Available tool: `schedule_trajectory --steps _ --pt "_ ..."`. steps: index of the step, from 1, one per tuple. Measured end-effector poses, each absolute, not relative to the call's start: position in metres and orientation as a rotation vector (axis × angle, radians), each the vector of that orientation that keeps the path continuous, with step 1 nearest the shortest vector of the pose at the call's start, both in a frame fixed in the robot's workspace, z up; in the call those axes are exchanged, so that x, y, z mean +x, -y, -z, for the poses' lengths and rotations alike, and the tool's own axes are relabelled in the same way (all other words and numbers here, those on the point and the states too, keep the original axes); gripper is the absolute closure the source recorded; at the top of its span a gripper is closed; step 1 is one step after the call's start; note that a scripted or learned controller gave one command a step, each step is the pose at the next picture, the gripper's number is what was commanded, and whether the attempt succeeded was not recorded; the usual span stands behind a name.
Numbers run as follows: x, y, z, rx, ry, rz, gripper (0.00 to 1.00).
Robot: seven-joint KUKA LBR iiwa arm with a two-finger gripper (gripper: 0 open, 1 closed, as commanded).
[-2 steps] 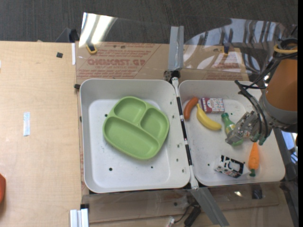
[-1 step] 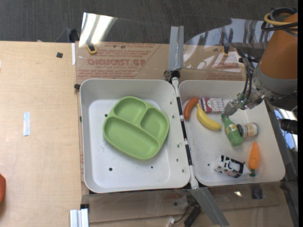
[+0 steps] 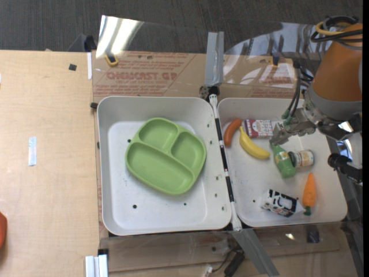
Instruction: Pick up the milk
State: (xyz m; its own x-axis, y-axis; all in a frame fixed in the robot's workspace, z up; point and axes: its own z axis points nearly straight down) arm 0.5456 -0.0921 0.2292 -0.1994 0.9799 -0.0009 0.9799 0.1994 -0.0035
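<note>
Writing I can read: red print on the brown cardboard sheet (image 3: 151,74) behind the bins, partly legible as something like "CHEMCAST"; the rest is too blurred to make out.
Milk: a small carton (image 3: 280,203) with black-and-white print lies on its side near the front edge of the right bin (image 3: 331,213); its label is too small for me to read.
Other labelled items: a dark red and white carton (image 3: 259,128) lies flat at the back of the right bin, lettering unreadable; a small jar (image 3: 304,158) with a pale label lies on its side, text too small to tell.
My gripper: (image 3: 282,135) it hangs over the back of the right bin, just above the green bottle (image 3: 283,162) and beside the dark red carton.
My fingers: I cannot tell whether they are apart or together; they blur into the items beneath.
Milk relative to my hand: the carton is well apart from the gripper, toward the front of the bin, with the green bottle between us.
Nearby: a banana (image 3: 252,146) and an orange-red sausage-shaped piece (image 3: 231,131) lie left of my gripper; a toy carrot (image 3: 309,193) sits just right of the milk.
Left bin: (image 3: 109,172) holds a green divided plate (image 3: 166,155).
</note>
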Motion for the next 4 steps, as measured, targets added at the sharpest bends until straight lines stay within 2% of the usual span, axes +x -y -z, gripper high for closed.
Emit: schedule_trajectory --steps 1,3,4 --pt "0.546 0.088 -0.239 -2.228 2.215 -0.006 1.0" --pt "0.569 0.088 -0.197 -2.627 1.719 -0.008 1.0" --pt "0.602 0.091 -0.212 -2.486 1.922 -0.005 1.0"
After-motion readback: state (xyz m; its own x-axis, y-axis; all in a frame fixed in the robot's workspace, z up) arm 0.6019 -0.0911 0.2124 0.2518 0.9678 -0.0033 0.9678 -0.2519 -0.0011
